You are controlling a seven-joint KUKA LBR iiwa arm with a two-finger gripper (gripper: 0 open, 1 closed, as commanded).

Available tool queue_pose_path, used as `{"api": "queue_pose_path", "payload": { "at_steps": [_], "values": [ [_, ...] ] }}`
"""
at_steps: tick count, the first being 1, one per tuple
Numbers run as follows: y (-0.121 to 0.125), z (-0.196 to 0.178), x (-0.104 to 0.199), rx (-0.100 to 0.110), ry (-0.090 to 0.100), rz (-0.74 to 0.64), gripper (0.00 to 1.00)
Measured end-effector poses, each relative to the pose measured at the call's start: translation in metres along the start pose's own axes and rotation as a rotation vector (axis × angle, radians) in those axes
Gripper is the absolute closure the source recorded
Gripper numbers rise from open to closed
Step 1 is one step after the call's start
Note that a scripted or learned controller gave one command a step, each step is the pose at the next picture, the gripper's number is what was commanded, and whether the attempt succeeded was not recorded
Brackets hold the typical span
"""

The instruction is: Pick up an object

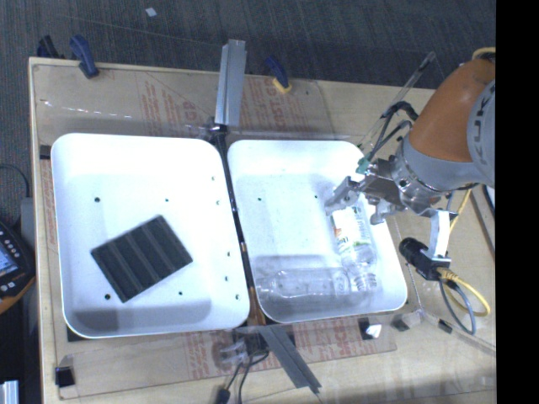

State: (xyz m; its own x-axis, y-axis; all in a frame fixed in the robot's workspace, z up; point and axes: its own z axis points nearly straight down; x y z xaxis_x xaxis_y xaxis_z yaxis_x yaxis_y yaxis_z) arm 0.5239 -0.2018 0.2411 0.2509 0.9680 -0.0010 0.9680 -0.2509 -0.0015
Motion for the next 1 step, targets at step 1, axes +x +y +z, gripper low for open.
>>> {"api": "queue_pose_path", "payload": {
  "at_steps": [1],
  "values": [
    [0.0007,-0.0095,0.0009,0.001,0.0,-0.005,1.0]
  ]
}}
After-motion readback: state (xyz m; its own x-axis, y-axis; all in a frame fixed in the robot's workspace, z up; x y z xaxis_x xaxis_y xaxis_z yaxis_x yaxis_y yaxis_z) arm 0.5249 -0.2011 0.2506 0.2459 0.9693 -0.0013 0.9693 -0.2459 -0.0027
